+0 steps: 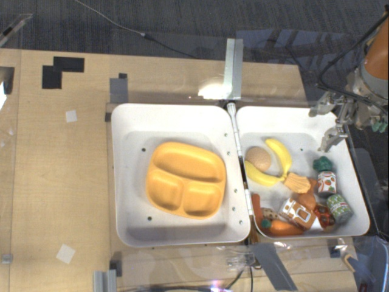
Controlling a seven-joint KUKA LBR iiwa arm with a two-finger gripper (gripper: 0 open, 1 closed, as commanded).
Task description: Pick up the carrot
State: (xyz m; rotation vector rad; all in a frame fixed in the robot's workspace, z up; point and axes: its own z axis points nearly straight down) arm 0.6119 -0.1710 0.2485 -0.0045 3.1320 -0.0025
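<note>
The carrot (pixel 284 227), orange and stubby, lies at the front edge of the right bin (pixel 304 123), partly tucked under a small printed carton (pixel 296 212). My gripper (pixel 324 125) hangs over the bin's far right corner, well behind the carrot. It stands open, its two grey fingers (pixel 331 140) spread apart with nothing between them.
Around the carrot sit two bananas (pixel 271 163), a tan round item (pixel 259 158), a cracker-like piece (pixel 298 182), a green item (pixel 323 163) and two small cans (pixel 333 194). The left bin (pixel 130 132) holds a yellow divided plate (pixel 184 179). A metal divider post (pixel 233 66) stands between the bins.
</note>
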